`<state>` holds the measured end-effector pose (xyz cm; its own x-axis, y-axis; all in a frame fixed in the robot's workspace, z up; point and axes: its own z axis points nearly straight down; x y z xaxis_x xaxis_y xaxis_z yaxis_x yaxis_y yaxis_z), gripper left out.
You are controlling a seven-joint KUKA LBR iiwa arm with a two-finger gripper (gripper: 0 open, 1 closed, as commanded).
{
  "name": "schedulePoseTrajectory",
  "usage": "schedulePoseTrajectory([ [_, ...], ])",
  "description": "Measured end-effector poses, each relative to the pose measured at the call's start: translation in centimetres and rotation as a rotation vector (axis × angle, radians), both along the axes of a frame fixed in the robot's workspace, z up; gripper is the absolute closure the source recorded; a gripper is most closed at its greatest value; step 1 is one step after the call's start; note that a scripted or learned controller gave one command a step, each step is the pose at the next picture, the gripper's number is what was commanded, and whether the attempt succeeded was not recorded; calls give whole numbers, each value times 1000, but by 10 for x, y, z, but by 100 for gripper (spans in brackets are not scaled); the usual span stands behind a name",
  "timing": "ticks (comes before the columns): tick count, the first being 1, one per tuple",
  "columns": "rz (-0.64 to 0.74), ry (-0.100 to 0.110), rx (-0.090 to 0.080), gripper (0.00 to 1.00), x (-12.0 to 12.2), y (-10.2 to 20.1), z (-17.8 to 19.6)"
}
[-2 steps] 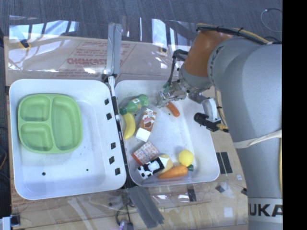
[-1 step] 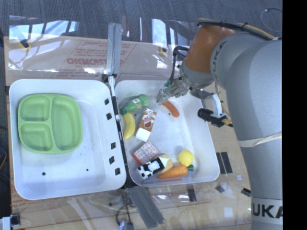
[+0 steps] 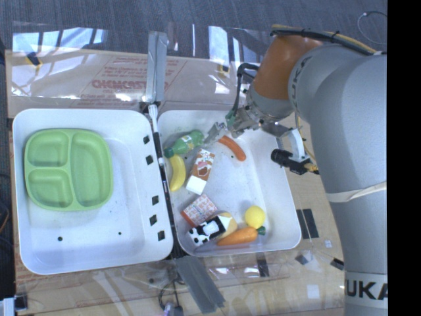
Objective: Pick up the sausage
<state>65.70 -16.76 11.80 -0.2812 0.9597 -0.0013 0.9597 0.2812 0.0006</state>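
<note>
You view both shallow white plastic bins [image 3: 276, 196] from one fixed overhead camera, angled down, moderately close.

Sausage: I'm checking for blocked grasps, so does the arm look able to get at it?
Probably yes: the sausage lies apart from other toys, nothing on top, end effector right beside it.

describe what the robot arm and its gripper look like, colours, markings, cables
The arm is bulky, with rounded, matte grey links and an orange band above the wrist. White KUKA lettering shows on its lower link. A thin dark cable runs over the orange band. The gripper is small, metallic grey with darker parts, and a black fitting juts out nearby.
</note>
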Motion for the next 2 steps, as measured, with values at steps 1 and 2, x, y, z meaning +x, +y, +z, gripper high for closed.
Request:
schedulePoseTrajectory([
  [1,-30,0,0,0,0,-42,-25],
  [2,-26,3,0,100,0,-41,-16],
])
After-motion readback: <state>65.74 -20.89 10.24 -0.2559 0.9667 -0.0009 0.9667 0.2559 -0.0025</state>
